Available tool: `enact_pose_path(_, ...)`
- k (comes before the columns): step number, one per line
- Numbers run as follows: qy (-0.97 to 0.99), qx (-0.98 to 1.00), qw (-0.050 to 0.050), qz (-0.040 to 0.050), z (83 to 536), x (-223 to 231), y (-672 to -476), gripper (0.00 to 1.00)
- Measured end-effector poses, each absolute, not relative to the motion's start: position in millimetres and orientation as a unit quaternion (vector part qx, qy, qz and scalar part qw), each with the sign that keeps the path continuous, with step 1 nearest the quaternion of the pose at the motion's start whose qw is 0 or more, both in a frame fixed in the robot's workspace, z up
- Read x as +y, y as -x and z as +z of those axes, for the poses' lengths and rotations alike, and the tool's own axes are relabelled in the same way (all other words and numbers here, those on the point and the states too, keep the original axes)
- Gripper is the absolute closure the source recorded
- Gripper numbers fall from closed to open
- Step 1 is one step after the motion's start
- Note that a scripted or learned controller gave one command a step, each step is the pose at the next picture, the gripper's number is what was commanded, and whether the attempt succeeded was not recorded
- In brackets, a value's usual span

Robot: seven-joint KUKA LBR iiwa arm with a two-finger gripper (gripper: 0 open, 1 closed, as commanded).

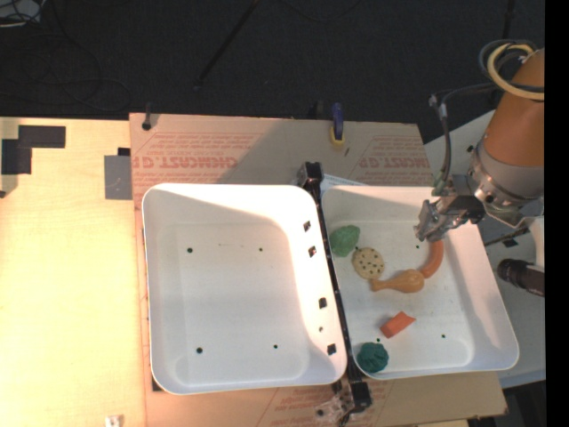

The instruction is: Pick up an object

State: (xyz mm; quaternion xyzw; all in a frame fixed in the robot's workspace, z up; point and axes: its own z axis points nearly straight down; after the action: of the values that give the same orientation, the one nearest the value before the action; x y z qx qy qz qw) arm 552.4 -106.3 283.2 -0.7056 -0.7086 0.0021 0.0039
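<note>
The right bin (pixel 480 345) holds several small toy foods. A light green lump (pixel 344 237) lies near the divider, with a speckled cookie (pixel 367 261) just right of it. A tan drumstick shape (pixel 402 282) and a curved orange sausage (pixel 433 259) lie toward the middle. An orange-red block (pixel 397 324) sits lower down, and a dark green ball (pixel 372 357) rests at the bin's front left corner. My gripper (pixel 429 226) hovers over the bin's upper right part, just above the sausage's top end, with nothing visibly between its fingers.
The left bin (pixel 169 363) stands beside the right one, with black clips (pixel 312 227) along the shared wall. Both bins rest on brown cardboard (pixel 231 154). The arm's orange band (pixel 516 123) and cables (pixel 498 60) rise at the right edge.
</note>
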Motion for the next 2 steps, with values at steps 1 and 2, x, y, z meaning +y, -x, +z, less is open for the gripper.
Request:
enact_pose_path(1,0.709,-0.706,0.003,0.0026,267,-135,-481.2,1.00)
enact_pose_path(2,0.705,-0.709,-0.003,-0.0035,374,-90,-477.1,1.00)
